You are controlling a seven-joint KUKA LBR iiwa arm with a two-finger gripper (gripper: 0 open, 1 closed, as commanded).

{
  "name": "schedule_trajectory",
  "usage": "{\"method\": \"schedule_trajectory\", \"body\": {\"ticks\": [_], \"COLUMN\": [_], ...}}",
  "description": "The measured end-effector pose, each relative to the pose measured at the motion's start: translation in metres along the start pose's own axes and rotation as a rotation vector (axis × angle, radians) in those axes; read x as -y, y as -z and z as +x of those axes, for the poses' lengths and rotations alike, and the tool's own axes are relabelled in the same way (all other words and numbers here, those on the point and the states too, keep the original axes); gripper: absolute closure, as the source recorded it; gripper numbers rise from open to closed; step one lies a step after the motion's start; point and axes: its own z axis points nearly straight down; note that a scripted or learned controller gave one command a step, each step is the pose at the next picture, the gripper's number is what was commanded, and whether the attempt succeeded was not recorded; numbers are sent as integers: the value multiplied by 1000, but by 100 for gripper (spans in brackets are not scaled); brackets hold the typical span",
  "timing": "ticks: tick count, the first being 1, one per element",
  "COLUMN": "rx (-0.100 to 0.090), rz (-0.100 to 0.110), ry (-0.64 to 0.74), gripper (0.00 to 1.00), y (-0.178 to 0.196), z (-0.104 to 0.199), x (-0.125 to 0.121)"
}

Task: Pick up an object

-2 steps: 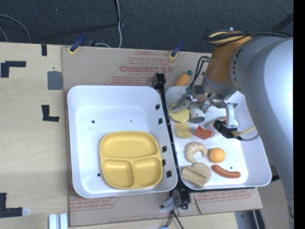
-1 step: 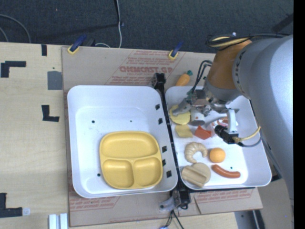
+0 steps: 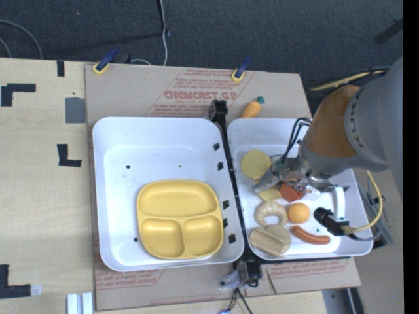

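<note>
Gripper [image 3: 288,175] is down in the right bin [image 3: 353,247], right over the red piece [image 3: 290,191] among the toy food. Honestly can't tell if the jaws are apart or closed. Yellow tray [image 3: 179,218] sits in the left bin [image 3: 108,142].

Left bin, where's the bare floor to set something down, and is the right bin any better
The left bin has bare white floor along its back wall and left side, bordering the yellow divided plate at its front right. The right bin is crowded: croissant, orange ball, sausage and the gripper fill its middle.
</note>
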Motion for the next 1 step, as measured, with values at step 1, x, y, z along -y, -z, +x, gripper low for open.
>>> {"method": "schedule_trajectory", "body": {"ticks": [1], "rx": [-1], "rz": [-3], "ry": [5], "gripper": [0], "y": [0], "z": [-23], "x": [-40]}}
